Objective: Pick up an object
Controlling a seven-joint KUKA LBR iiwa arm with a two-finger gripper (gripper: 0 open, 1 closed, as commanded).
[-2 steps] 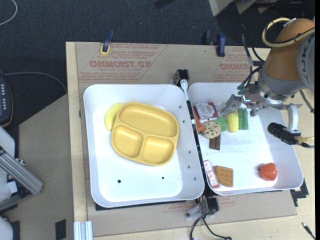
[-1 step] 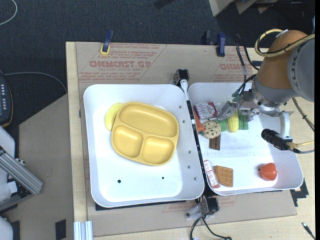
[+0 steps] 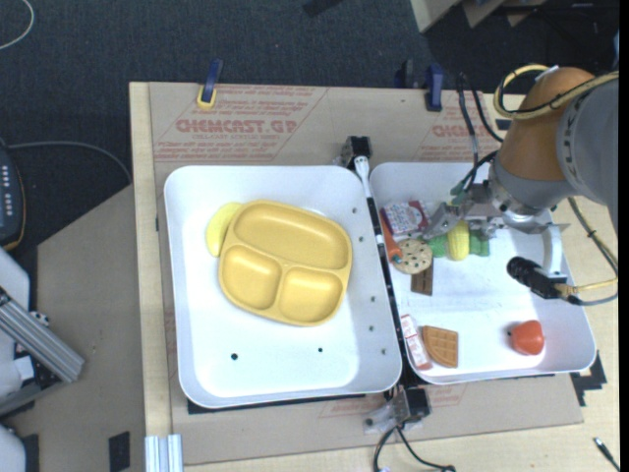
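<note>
Corn-like yellow toy (image 3: 458,241) with a green end lies in the upper part of the right bin (image 3: 491,362), right under the gripper (image 3: 462,219), and looks to be the likeliest target. Whether the fingers are apart or together I cannot tell; the wrist and cables hide them, and nothing is plainly seen between them.

Crowding is the main risk. A red-and-white packet (image 3: 401,215), a round cookie (image 3: 414,257) and a brown bar (image 3: 423,280) sit just to the left of the yellow toy, some touching one another, so a descent slightly to the left could land on two things at once or push them aside. The toy looks rounded and may roll or squirt out of a closing grasp. It also lies near the bin's upper wall, leaving little room on that side.

Lower in the right bin lie a waffle-like square (image 3: 440,345) and a red tomato-like ball (image 3: 528,337), well apart. The left bin (image 3: 197,264) holds a yellow divided plate (image 3: 285,262) with a yellow piece (image 3: 220,227) tucked at its left edge.
</note>
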